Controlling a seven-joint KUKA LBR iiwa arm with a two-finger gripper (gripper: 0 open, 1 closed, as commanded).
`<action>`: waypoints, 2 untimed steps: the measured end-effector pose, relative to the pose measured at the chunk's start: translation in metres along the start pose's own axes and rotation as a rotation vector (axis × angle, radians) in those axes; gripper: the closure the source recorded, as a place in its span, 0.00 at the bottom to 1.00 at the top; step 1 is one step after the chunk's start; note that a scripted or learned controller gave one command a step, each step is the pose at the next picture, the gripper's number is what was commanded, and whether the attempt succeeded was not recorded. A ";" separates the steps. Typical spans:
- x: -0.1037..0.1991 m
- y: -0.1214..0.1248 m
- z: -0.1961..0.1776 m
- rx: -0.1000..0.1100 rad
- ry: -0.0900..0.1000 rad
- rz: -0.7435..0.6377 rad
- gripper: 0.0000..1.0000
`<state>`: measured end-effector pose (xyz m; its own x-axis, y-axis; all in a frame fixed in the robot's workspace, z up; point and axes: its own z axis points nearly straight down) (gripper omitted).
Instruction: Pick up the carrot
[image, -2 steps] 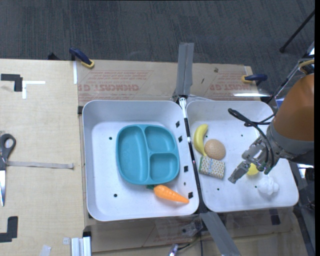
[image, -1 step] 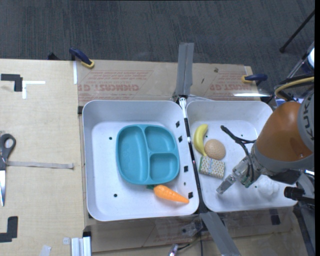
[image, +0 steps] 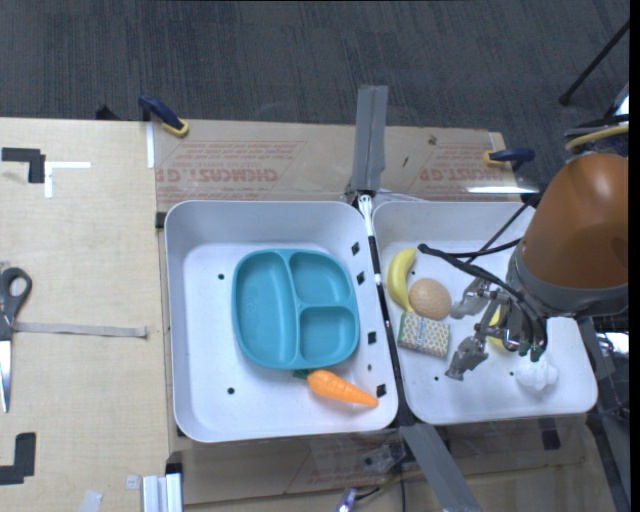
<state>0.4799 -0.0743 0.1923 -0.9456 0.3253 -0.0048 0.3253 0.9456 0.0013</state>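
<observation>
Gripper (image: 478, 338) fingers are being held apart above the right bin (image: 570, 395), with nothing between them. An orange carrot (image: 342, 389) is being kept in the left bin (image: 190, 330), lying just below a blue divided plate (image: 296, 306). A banana (image: 400, 276), a tan egg (image: 430, 298) and a sponge (image: 424, 335) are being kept in the right bin, near the fingers.

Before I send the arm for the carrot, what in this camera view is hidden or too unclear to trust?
- Gripper: finger state unreadable, too small and cluttered with cables.
- Yellow object: mostly hidden behind the gripper.
- Carrot: its green end tucks under the teal tray.
- Scissors: cut off by the left edge.
</observation>
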 end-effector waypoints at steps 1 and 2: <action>-0.028 -0.070 0.063 0.000 0.002 -0.307 0.00; -0.023 -0.072 0.086 0.000 0.003 -0.078 0.00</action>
<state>0.4786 -0.1494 0.1068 -0.9682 0.2503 -0.0015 0.2503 0.9682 0.0009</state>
